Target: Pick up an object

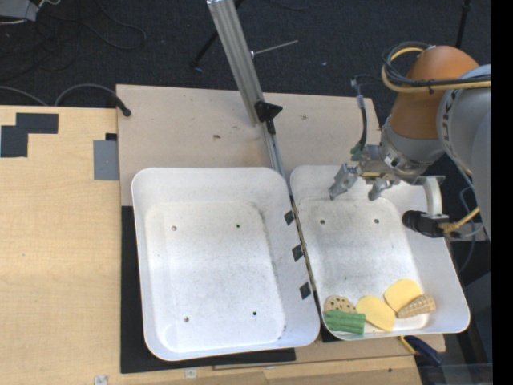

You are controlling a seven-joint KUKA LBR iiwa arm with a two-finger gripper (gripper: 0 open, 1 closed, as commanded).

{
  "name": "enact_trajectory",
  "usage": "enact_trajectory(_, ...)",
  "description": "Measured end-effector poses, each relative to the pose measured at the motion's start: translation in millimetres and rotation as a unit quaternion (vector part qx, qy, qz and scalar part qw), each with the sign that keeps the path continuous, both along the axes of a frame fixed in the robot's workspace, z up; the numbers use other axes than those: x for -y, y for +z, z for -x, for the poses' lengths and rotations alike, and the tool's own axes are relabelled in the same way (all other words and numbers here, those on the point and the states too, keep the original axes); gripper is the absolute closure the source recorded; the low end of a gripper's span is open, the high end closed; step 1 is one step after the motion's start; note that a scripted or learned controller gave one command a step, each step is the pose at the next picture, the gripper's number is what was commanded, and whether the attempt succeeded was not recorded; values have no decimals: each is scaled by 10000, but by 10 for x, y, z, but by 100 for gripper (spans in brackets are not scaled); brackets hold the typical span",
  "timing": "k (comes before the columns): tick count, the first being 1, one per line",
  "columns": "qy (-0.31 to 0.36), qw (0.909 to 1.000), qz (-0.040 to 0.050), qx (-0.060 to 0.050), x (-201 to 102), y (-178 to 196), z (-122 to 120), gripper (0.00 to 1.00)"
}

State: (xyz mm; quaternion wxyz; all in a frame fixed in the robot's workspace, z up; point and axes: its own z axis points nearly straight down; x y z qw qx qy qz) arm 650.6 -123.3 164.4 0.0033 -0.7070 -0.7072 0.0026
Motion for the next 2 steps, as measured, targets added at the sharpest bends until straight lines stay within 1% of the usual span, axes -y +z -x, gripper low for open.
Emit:
enact_trajectory(1,-3,10000,2,3,62,-465,23,0)
enact_trajectory(2,-5,10000,4,18,50,-747,26,0)
